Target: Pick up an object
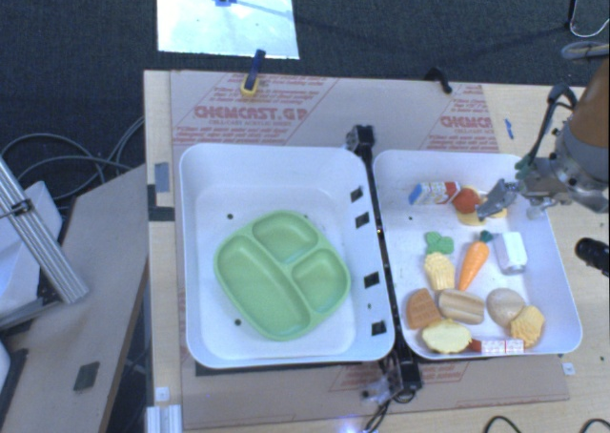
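You see the table (315, 102) carrying two white bins side by side, with the gripper (502, 200) hanging over the upper right part of the right bin (553, 269). Its fingers look slightly spread with nothing between them, though they are small and you cannot be sure how wide. Well to the gripper's left, the left bin (229, 174) holds a green divided tray (281, 274), lying flat. Just beside the gripper on its left sits a small red round toy (465, 199), and further left a white packet with a blue end (431, 193). Below the gripper, near it, lie an orange carrot (473, 264) and a white block (512, 251) side by side. Lower left of the gripper you find a yellow corn cob (439, 272). Lowest of all, well below the gripper, a cluster of tan and yellow food toys (472, 315) rests against the near wall.
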`<state>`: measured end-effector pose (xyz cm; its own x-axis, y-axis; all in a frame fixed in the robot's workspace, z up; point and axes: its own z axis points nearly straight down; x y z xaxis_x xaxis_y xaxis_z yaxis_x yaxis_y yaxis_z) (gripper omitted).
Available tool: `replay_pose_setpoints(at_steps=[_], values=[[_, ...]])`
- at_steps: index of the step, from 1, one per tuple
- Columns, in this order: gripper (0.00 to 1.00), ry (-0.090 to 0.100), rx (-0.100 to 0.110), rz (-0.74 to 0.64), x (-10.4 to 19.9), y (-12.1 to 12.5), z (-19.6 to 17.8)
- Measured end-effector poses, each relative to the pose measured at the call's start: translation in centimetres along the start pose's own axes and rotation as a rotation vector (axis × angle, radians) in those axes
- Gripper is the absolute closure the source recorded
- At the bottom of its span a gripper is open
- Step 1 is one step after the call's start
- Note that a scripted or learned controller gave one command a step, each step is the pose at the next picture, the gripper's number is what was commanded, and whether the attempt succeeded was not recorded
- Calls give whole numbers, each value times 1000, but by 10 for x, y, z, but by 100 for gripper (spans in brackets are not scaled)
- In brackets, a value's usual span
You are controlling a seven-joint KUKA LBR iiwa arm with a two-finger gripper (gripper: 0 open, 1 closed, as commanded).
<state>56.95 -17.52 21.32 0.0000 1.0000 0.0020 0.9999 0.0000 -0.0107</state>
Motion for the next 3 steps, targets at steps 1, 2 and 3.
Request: replay_pose_setpoints(at_steps=[1, 2, 3], values=[[0, -3, -12, -3, 1, 2, -7], [0, -2, -10, -1, -9, 4, 40], [0, -2, -12, -2, -6, 0, 81]])
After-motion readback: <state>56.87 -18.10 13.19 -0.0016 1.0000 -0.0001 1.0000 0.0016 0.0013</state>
